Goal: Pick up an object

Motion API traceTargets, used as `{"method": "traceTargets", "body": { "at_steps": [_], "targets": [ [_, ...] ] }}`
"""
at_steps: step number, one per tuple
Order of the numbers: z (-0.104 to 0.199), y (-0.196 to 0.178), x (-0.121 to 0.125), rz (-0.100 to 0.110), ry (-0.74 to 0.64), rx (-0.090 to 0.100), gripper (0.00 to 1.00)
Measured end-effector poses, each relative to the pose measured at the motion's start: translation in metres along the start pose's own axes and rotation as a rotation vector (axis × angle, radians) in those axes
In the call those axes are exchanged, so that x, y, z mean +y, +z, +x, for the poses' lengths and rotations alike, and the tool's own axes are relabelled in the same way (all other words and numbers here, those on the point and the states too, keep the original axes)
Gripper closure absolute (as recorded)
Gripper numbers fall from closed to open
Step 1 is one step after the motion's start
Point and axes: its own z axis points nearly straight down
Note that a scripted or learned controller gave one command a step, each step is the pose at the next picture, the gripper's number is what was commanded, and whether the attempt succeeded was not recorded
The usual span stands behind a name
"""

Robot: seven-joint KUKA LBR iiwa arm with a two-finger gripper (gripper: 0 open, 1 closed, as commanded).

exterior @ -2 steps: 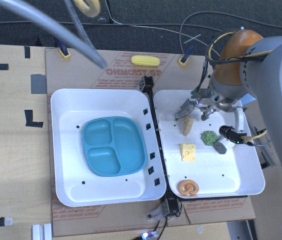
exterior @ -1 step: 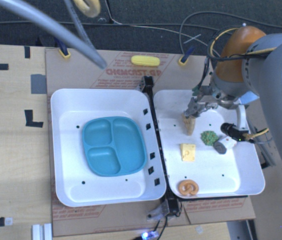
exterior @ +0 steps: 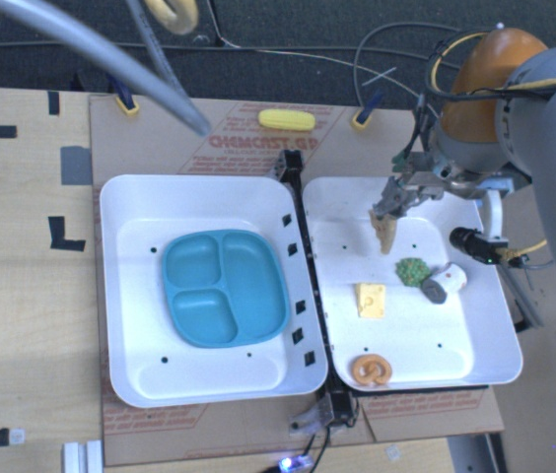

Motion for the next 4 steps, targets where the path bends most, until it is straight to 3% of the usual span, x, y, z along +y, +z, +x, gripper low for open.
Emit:
{"method": "traceTargets", "body": {
  "at_steps": [2,4],
  "targets": [
    [-0.003,-0.097,-0.001,-0.003,-0.001,-0.001,1.0],
    [0.085,-0.074,-0.016,0.005,-0.003,0.0,1.0]
  ]
}}
